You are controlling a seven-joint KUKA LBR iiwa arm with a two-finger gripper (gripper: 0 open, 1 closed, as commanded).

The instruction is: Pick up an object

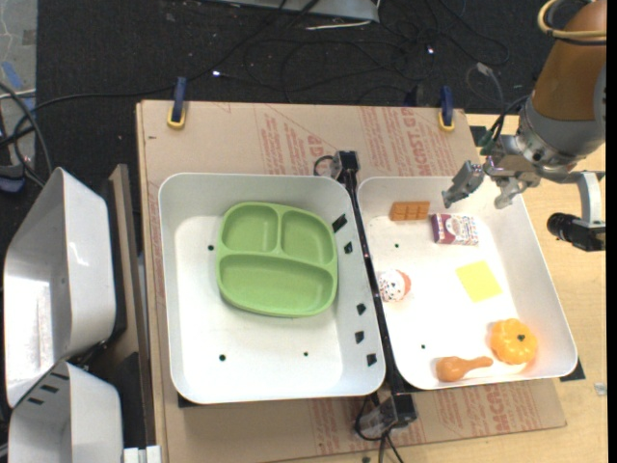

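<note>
The right bin (540,287) holds several objects: a brown waffle-like bar (409,210), a purple and white carton (453,229), a yellow square (478,281), a small white and red toy (393,285), an orange pumpkin (512,341) and an orange gourd shape (461,366). My gripper (484,188) hangs open over the far edge of this bin, just above and right of the carton, with nothing between its fingers.
A green three-compartment plate (278,259) lies in the left bin (193,287). Clamps (177,104) hold the cardboard base at the back. White tubs (53,268) stand off the bench at the left. Cables run across the dark floor behind.
</note>
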